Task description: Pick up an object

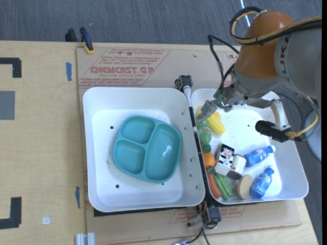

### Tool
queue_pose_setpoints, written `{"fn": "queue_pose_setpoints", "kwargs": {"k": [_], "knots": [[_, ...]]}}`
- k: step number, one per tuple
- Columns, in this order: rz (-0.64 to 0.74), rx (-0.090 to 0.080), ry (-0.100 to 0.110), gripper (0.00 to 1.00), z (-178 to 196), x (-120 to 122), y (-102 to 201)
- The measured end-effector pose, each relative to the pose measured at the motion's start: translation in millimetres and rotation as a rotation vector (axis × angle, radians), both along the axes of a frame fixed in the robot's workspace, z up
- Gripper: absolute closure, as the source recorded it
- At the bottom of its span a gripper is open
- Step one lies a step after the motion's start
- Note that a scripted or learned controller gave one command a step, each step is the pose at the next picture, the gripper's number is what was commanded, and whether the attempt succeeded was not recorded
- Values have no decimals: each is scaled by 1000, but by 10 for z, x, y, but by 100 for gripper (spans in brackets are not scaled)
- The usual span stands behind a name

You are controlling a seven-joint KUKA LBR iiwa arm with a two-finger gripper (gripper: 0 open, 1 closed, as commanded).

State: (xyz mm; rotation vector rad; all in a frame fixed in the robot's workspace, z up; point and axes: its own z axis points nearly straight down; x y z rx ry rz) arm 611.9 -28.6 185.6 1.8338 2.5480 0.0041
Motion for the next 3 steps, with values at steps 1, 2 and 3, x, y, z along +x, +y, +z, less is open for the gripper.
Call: {"fn": "queue_pose_setpoints", "kwargs": {"k": [1, 2, 3], "knots": [[411, 0, 4, 0, -8, -564, -276], [565, 0, 4, 0, -9, -894, 31], [565, 0, 4, 0, -9, -893, 29]]}}
